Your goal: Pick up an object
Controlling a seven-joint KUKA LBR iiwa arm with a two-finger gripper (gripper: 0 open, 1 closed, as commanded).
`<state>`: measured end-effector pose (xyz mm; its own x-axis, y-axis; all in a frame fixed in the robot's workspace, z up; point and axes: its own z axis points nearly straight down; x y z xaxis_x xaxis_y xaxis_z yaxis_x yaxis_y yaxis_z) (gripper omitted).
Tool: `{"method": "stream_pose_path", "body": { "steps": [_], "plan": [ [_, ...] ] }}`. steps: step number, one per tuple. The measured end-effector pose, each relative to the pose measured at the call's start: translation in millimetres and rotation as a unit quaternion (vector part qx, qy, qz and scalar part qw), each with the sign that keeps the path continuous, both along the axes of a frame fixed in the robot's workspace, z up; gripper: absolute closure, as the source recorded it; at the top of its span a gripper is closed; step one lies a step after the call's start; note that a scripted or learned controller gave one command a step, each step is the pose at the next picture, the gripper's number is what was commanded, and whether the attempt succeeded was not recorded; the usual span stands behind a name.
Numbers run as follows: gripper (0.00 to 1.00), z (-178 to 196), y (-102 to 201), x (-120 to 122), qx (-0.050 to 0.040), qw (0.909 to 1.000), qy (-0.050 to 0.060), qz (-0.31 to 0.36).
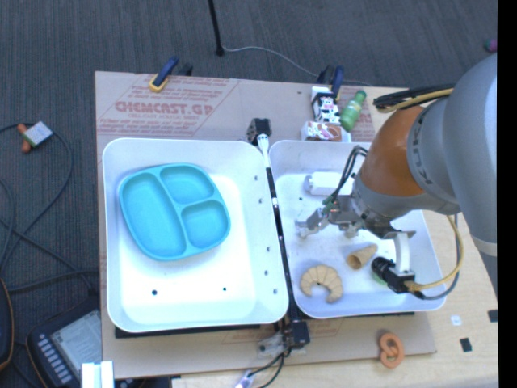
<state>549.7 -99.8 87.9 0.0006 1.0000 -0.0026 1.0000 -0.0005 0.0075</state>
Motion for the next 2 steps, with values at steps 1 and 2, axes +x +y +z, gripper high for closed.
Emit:
{"method": "stream_pose_path", "body": {
  "steps": [1, 2],
  "plan": [
    [0.0, 0, -87, 5, -0.0014, 1.0, 0.0, 0.0],
    [0.0, 0, -40, 5, -0.0012, 1.0, 0.0, 0.0]
  ]
}}
